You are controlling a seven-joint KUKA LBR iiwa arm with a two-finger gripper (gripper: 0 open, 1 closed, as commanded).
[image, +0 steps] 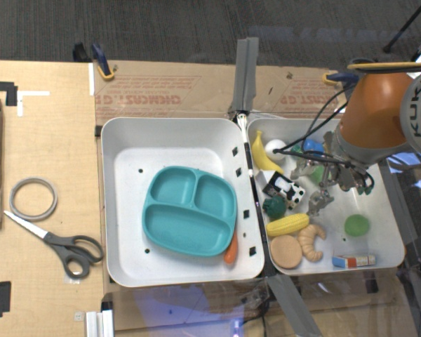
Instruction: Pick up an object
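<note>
Camera view: pincer (321,201) low in right bin (391,220), finger state unclear. Croissant (311,241) just below it, corn (288,224) to lower left. Croissant likely light, rigid plastic, slippery; grip across narrow middle

The gripper (321,201) hangs over the right bin (391,216). To its left, in the same bin, lie the banana (261,153), the ball (274,148), the spotted toy (289,190) and the corn cob (288,224). Just in front of it sit the croissant (311,241) and the round cookie (287,251); to its right lie the small lid (357,225) and the tube (353,260). Farther left, the left bin (119,209) holds the divided plate (189,210), with the carrot (230,251) at the plate's near right edge. Well beyond that bin, on the bench (42,132), lie the tape roll (34,199) and, in front of it, the scissors (59,243).
</note>
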